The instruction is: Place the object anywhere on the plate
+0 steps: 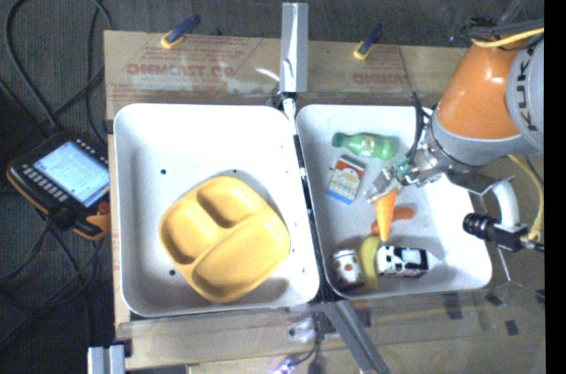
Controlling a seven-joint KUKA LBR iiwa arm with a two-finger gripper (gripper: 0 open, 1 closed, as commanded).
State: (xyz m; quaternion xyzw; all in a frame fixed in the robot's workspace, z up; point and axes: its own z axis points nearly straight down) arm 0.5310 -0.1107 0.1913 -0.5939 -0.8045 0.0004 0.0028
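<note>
The claw [395, 178] hangs in the right bin [460, 270], right of frame centre, and a toy carrot [385, 209] sits directly under it, broad end up against the metal tips. The tips look closed onto that top, though at this slant I cannot be sure they grip rather than merely touch it. The carrot is probably hollow plastic: light, stiff, smooth, tapering to a point, so it could slip out downward unless pinched across the thick end. Just beside it lie an orange stick [402, 212], a small carton [345, 180] and a green bottle [364, 144]; lower in the frame sit a banana [368, 263], a black-and-white cow figure [402, 260] and a round can [347, 268]. The yellow divided plate [225, 237] lies in the left bin [141, 151], well apart, with bare white floor around it. The bench [203, 67] carries both bins; a handheld controller [64, 176] rests at far left.
</note>
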